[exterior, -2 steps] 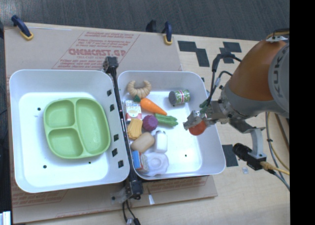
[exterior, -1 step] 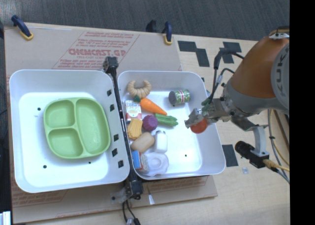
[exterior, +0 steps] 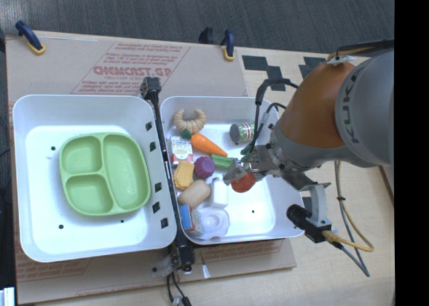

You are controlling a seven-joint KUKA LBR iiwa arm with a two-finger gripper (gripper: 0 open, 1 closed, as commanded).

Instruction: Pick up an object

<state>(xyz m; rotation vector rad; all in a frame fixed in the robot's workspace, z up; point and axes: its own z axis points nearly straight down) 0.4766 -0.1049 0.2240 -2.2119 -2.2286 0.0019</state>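
My gripper is low inside the right bin, right of its heap of toys. A small red round object lies directly at the gripper's tip, partly covered by it. Just left of it are a green piece, a purple object and an orange carrot. A small can lies behind the gripper. The grey and orange arm hides the bin's right wall.
The right bin also holds a beige ring, a yellow item, a tan lump and a white cup. In the left bin lies a green divided plate. A black hinge strip separates the bins.
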